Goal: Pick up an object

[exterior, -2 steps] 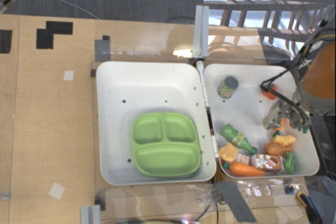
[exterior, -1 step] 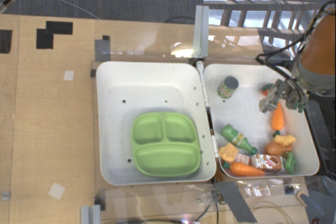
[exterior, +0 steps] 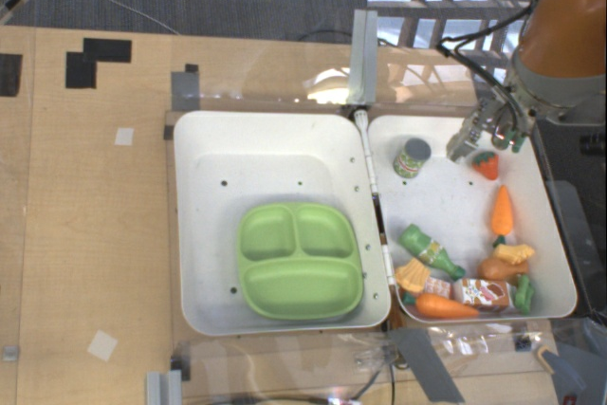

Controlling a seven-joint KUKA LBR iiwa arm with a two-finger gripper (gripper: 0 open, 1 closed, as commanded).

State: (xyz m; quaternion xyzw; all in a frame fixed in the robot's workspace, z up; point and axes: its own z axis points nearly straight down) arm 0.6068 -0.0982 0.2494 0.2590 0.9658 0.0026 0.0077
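Note:
My gripper [exterior: 477, 142] hangs over the far part of the right bin [exterior: 446, 204], below the grey arm with its orange band. A small red toy with a green top [exterior: 487, 166] lies just in front of it, and a small grey-green can [exterior: 411, 158] stands to its left. An orange carrot [exterior: 501, 211] lies by the right wall. Near the front of the bin are a green bottle [exterior: 432, 251], a second carrot [exterior: 446, 305], a red-brown carton [exterior: 484, 296] and several other toy foods. I see nothing held.
The left bin [exterior: 218, 156] holds a green divided plate [exterior: 301, 259] at its front. A raised divider [exterior: 372, 194] runs between the bins. A metal post [exterior: 363, 52] and a rail stand behind the right bin.

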